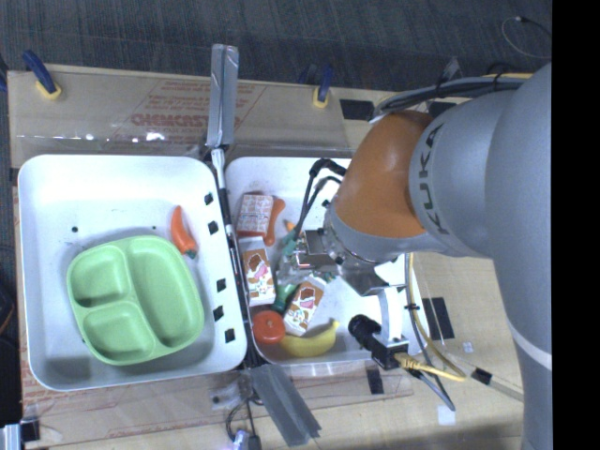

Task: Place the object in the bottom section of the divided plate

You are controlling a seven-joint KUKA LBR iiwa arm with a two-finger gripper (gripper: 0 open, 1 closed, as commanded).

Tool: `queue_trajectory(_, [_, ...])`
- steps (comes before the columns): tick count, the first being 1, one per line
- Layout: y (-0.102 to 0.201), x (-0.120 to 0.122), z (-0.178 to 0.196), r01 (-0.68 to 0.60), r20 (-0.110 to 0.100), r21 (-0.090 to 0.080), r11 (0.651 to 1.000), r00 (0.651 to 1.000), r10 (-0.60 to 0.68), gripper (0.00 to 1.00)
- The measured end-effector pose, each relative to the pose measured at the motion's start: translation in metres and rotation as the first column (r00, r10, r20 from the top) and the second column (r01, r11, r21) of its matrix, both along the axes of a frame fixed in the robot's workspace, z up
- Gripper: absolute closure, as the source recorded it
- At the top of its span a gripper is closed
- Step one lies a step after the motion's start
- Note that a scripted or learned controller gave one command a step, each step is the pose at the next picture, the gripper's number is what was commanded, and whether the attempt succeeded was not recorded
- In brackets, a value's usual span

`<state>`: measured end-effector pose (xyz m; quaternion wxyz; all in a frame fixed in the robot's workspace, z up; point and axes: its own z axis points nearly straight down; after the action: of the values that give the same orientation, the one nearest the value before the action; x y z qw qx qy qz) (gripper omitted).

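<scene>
— Bins first: where do things sit in the camera view?

— Two white bins lie side by side. The left bin point(37, 251) holds a green divided plate point(137, 298) with three sections, and an orange carrot-like toy point(183, 232) lies just beside the plate's upper right edge, against the bin floor.

— And the right bin point(272, 172)?

— It is crowded. A brown snack packet point(254, 213) lies near the top, a small carton point(259, 272) below it, another carton point(305, 305) lower and to the right, then a red tomato-like toy point(268, 327) touching a yellow banana point(311, 341) at the bottom edge.

— Where is the arm?

— The grey arm with its orange band point(380, 190) reaches in from the right and hangs over the right bin. The gripper point(298, 254) sits low among the objects, between the brown packet and the lower carton, just right of the upper carton.

— Open or closed?

— Cannot tell; the metal parts there blur together with a green piece and the cartons beneath.

— Is anything held?

— Nothing is clearly visible between them. The cartons lie right next to the gripper; whether one touches it is unclear.

— How far is the plate from the tool?

— Well apart, across the divider between the bins. Its bottom section point(117, 334) faces the near left corner.
</scene>
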<state>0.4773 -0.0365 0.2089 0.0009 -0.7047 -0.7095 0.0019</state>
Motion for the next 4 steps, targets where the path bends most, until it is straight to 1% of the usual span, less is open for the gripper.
queue_trajectory(1, [0.087, 0.0, -0.002, 0.074, -0.001, -0.001, 0.997, 0.997, -0.074, 1.0])
queue_trajectory(2, [0.115, -0.002, -0.02, 0.081, -0.008, -0.001, 0.997, 0.997, -0.081, 1.0])
queue_trajectory(3, [0.114, -0.001, -0.02, 0.081, -0.008, -0.001, 0.997, 0.997, -0.081, 0.0])
queue_trajectory(4, [0.115, -0.001, -0.014, 0.075, -0.016, -0.003, 0.997, 0.997, -0.075, 1.0])
